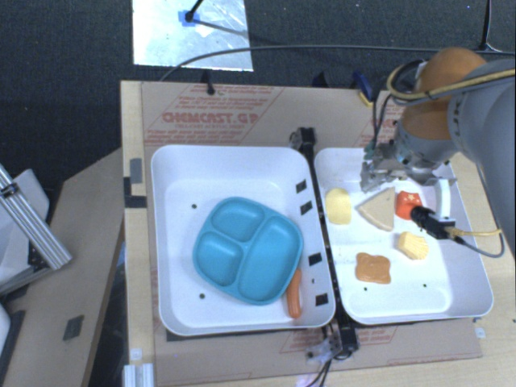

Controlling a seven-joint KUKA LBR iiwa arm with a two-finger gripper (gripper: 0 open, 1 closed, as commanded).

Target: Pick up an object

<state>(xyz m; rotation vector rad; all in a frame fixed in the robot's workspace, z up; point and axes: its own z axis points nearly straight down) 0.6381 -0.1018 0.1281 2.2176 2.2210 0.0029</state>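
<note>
Claw (pixel 379 177) hangs near our right bin's (pixel 468 293) far edge; its state we cannot tell. Directly beneath lies the cheese wedge (pixel 377 210), point facing it.

Dark blue-grey carpet floor (pixel 64 63) all around. Bench (pixel 97 216) is light wood, topped with a cardboard sheet (pixel 218 115) printed in red lettering. A shiny foil-like square (pixel 189 22) lies on the carpet behind the bench with a blue tape patch (pixel 189 17) and a black cable (pixel 322 48) running off it; aluminium extrusion frame (pixel 28 224) sits at the left edge. Lighting is even, no hard shadows.
</note>
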